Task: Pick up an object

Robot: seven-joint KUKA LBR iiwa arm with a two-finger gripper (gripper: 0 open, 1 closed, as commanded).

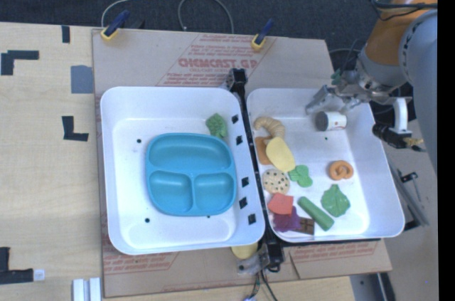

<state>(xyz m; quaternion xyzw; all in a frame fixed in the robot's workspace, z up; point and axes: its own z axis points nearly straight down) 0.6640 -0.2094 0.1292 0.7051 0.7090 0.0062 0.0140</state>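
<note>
Loose in the right bin, toy foods for the picking. Along its left side, a tan croissant touching a smooth yellow lemon-shaped piece. Nearer, a speckled round cookie just beside a small green leafy piece. Bunched at the near edge, a red block, a purple piece, a brown square and a green cucumber lying aslant. Off to the right, an orange ring and a crinkled green leaf. Over the bin's far part, apart from all of these, the gripper; released or clenched, impossible to tell. In the left bin, a blue divided plate, with a green broccoli floret just past its far right corner.
</note>
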